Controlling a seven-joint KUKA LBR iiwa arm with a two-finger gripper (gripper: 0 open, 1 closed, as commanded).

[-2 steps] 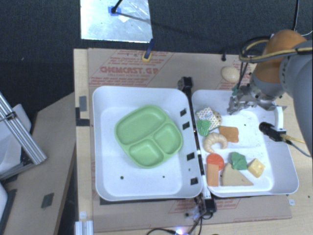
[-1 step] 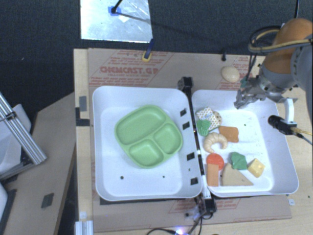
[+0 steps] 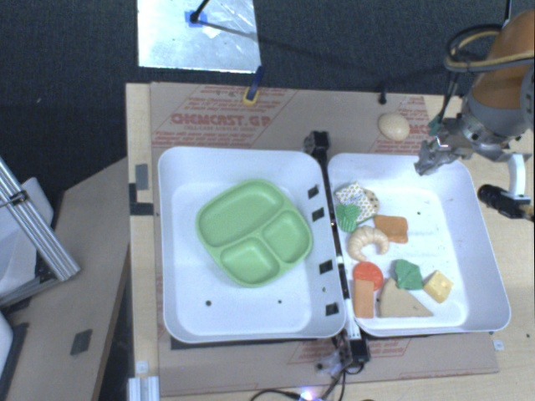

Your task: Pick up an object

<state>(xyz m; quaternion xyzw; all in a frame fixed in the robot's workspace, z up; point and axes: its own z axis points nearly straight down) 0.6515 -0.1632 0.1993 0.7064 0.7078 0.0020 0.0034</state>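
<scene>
The right bin [image 3: 468,224] holds several toy foods: a patterned white-and-green piece [image 3: 354,196], a green leafy piece [image 3: 347,216], an orange block [image 3: 391,228], a croissant [image 3: 369,241], a red-and-orange piece [image 3: 365,286], a green piece [image 3: 407,273], a yellow cube [image 3: 437,286] and a tan wedge [image 3: 405,306]. My gripper [image 3: 429,160] hangs over the bin's far right corner, well away from the foods. I see nothing between its fingers.
The left bin [image 3: 180,224] carries a green divided plate [image 3: 253,231]. A beige egg-like object [image 3: 394,126] lies on the cardboard behind the right bin. A black divider [image 3: 330,224] runs between the bins. A silver sheet [image 3: 197,23] lies at the back.
</scene>
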